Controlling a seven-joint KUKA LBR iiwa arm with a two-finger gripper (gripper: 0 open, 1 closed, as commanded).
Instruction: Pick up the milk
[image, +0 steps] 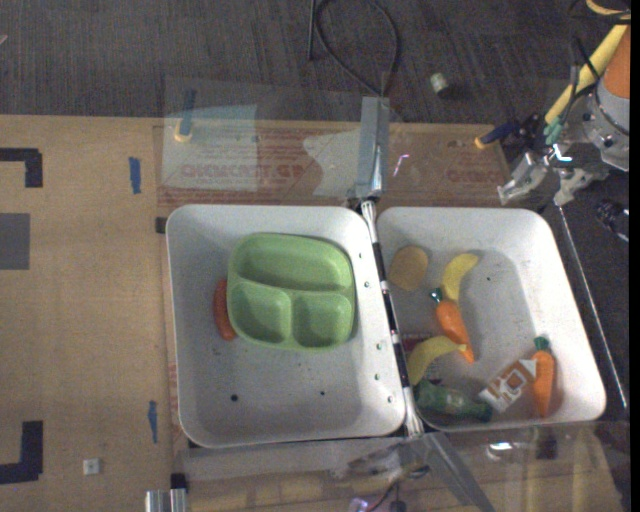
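The milk (510, 383) is a small brown and white carton lying on its side near the front right corner of the right bin (570, 290). An orange carrot (544, 375) lies against its right side and a green bottle (452, 401) lies just to its left. My gripper (543, 187) hangs above the bench beyond the bin's back right corner, far from the milk. It is open with nothing between its fingers.
The right bin also holds two yellow bananas (436, 355) (459, 272), a second carrot (452, 322) and a round tan piece (408, 267). In the left bin (195, 370) sits a green divided plate (292, 290) with an orange item (222, 310) beside it.
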